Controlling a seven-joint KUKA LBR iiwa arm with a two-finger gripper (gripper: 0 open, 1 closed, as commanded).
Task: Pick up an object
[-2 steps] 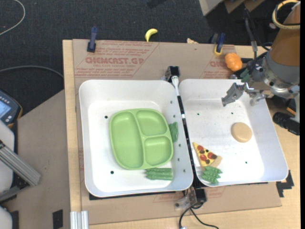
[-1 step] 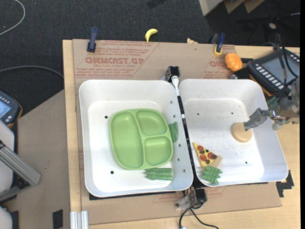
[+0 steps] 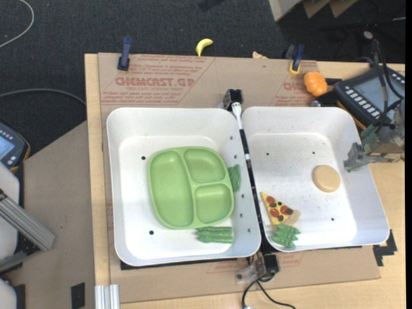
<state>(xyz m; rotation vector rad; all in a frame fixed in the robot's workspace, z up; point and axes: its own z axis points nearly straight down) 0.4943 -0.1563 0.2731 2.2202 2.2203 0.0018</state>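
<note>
In the right bin [image 3: 302, 131] lie a round beige biscuit [image 3: 327, 178], a toy pizza slice [image 3: 277, 209] and a small green vegetable [image 3: 285, 236] near the front rim. A green divided plate [image 3: 187, 187] rests in the left bin [image 3: 129, 172]. One green vegetable piece [image 3: 234, 177] sits at the plate's right edge and another [image 3: 214, 235] in front of it. My gripper [image 3: 356, 156] hangs at the right bin's right rim, just right of the biscuit and a little behind it. Nothing shows in its grasp.
A black rod [image 3: 239, 124] lies along the divide between the bins. Behind the bins, on the cardboard, are an orange toy [image 3: 315, 83], a yellow banana [image 3: 203, 46] and two blue clamps [image 3: 124, 53]. A keypad device [image 3: 368, 96] sits at the back right.
</note>
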